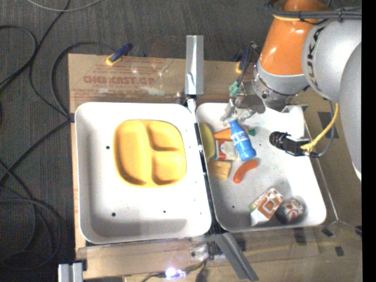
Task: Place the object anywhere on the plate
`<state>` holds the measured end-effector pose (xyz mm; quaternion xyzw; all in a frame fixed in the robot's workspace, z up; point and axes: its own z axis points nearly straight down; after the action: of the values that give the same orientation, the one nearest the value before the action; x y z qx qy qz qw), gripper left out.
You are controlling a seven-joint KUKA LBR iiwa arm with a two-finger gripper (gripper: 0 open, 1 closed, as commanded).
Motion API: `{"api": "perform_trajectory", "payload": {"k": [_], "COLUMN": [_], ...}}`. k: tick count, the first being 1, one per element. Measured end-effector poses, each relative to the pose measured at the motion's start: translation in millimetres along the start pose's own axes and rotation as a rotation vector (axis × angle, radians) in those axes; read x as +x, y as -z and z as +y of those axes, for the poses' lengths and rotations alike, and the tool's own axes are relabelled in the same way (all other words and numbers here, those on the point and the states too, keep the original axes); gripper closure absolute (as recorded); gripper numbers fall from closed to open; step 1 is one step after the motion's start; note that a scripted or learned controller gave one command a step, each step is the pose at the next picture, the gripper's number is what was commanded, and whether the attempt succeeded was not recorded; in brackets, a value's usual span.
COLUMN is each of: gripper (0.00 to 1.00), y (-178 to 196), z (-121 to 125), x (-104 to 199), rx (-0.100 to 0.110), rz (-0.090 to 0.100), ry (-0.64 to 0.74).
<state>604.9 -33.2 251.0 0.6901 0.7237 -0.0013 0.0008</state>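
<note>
We judge the task barely begun: our gripper, at upper centre-right, pinches the blue bottle's top in the right bin, while the yellow plate at left centre awaits.

Cardboard sheet, bench at 11 o'clock: faded red print, illegible. Arm, 2 o'clock: partial dark lettering, apparently "KUKA".
</note>
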Motion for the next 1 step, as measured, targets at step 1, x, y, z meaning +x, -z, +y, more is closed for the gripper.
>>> {"api": "perform_trajectory", "payload": {"k": [1], "gripper": [1.00], "y": [-35.5], "z": [11.6], "x": [41.9], "rx": [0.001], "rz": [0.001], "ry": [0.150]}}
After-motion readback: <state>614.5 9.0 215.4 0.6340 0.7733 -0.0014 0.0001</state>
